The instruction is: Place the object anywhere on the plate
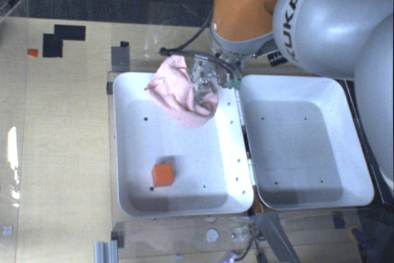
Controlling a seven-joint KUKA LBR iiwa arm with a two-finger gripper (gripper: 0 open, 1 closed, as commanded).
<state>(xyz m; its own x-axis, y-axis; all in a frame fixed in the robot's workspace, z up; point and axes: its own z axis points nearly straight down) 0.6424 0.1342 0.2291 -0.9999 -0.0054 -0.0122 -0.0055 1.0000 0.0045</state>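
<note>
A pink cloth [180, 94] lies crumpled at the upper middle of the frame, in the left bin's [132, 151] far corner. The gripper [204, 88] presses into its right side, fingers pinching a fold. It looks light and floppy, best grasped at a bunched ridge.

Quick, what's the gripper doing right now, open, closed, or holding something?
Gripper: over the pink cloth at the back of the left bin; whether it is open, closed or gripping the cloth cannot be told.
</note>
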